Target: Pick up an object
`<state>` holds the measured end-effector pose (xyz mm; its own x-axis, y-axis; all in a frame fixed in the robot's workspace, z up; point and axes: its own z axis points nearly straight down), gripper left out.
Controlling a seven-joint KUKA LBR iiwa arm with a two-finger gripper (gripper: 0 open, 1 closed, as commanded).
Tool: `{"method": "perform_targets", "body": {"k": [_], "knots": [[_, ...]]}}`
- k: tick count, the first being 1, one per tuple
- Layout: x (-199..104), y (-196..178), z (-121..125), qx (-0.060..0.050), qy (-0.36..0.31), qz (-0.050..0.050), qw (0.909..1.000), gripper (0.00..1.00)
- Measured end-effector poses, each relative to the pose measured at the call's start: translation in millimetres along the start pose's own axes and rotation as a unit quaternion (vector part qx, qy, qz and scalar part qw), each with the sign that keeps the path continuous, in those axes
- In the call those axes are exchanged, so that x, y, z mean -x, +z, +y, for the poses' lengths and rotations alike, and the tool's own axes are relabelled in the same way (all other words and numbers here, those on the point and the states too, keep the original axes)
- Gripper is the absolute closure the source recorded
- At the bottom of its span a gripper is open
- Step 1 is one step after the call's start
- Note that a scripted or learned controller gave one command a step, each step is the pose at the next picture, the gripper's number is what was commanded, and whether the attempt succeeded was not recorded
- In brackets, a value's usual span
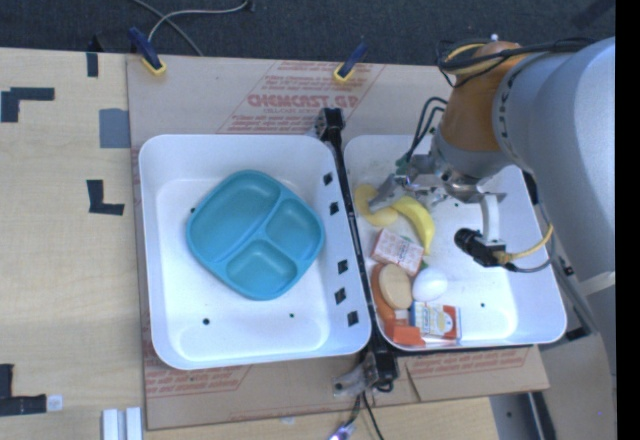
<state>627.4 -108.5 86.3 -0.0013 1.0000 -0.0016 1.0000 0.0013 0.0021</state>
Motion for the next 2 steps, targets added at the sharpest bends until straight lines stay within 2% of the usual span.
{"method": "perform_targets", "body": {"k": [1, 2], "knots": [[-1, -11, 1, 0.001, 0.000, 0.000, 1.0000, 1.00], [-70, -99, -2, -0.001, -0.001, 0.001, 1.0000, 1.00]]}}
